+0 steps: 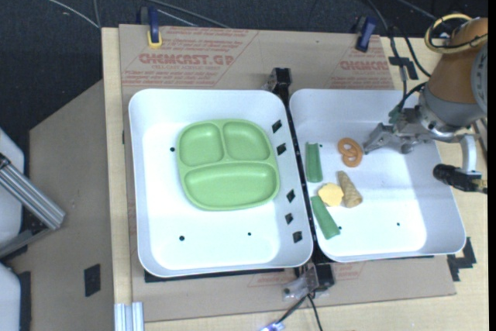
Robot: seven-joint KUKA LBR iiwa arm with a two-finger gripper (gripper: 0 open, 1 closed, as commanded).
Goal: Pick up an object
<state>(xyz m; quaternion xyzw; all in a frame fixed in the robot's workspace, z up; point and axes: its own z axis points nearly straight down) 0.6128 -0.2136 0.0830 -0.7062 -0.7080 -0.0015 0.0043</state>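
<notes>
My gripper [387, 143] hangs over the back right part of the right bin [403, 236], fingers spread open with nothing between them. Just left of it lies an orange ring [350, 152]. Further left a green stick [313, 162] lies along the bin's left wall. Nearer the front sit a yellow chunk [331, 195] and a tan piece [349, 190], touching each other. A second green stick [325, 215] lies in front of them.
The left bin [155, 236] holds a green divided plate [228, 164]. The grey arm with its orange band [457, 66] comes in from the right, above the right bin's far right rim. Clamps and cables sit along the bench's back edge.
</notes>
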